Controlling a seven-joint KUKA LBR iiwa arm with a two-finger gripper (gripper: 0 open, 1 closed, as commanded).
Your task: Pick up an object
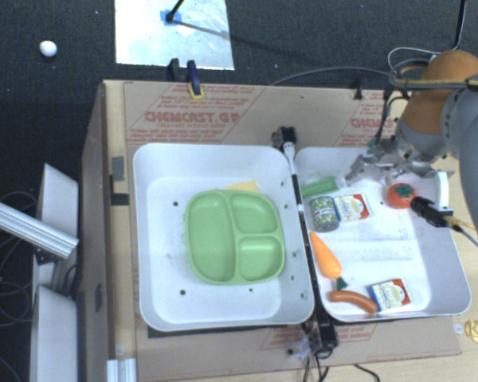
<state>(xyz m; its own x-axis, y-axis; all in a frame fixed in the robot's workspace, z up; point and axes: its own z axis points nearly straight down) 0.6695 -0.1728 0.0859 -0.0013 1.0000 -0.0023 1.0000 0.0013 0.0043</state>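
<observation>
Gripper (365,168) low over the right bin's (454,289) far side
You can't tell how its fingers stand; nothing visibly held. Tomato (398,194) just beside it, green can (324,212) and carrot (326,256) nearer centre, sausage (352,299) at front; green divided plate (235,235) fills left bin (155,213)

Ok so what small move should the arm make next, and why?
Probably lower the gripper a little toward the green tube-shaped item just below it near the right white bin's back edge: nothing shows between its fingers yet, and that item lies closest.
</observation>
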